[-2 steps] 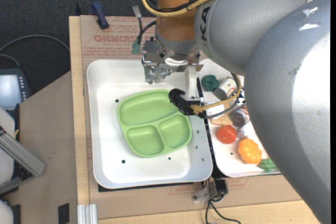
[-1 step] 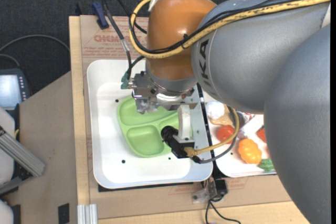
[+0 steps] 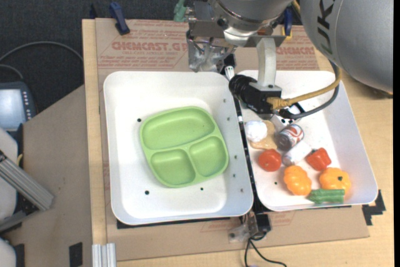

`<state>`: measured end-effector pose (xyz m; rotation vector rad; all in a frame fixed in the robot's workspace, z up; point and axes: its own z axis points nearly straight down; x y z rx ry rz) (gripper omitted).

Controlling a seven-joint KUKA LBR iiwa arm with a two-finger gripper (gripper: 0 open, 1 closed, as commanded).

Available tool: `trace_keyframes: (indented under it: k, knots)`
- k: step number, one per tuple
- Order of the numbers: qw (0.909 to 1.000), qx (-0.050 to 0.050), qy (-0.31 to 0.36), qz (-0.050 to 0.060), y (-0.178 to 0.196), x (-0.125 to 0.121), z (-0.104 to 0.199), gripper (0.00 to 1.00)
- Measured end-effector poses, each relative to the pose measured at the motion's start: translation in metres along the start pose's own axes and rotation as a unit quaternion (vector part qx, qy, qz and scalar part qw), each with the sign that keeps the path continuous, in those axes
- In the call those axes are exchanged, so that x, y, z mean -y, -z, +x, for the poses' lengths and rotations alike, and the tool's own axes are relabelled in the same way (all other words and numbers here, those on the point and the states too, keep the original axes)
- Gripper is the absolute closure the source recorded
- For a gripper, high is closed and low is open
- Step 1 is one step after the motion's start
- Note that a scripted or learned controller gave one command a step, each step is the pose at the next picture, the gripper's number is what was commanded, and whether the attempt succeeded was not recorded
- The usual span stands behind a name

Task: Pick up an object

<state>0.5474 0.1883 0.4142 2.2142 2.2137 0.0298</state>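
- Pincer [image 3: 205, 58] hangs above the left bin's [image 3: 119, 134] far rim; I cannot tell whether it is wide or narrow.
- Tomato [image 3: 270, 160], can [image 3: 289, 136] and peppers [image 3: 297, 179] lie in the right bin [image 3: 357, 153].
- The pick looks not yet done.

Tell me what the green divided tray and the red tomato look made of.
The green tray is likely moulded plastic, matte with a soft sheen: even colour, rounded compartment ridges. The red tomato is probably toy plastic, slightly glossy: smooth, uniformly red skin.
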Motion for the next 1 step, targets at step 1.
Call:
trace_keyframes:
  k: [1]
  knots:
    - [1.0,0.003,0.001,0.009,0.0,0.0023,0.002,1.0]
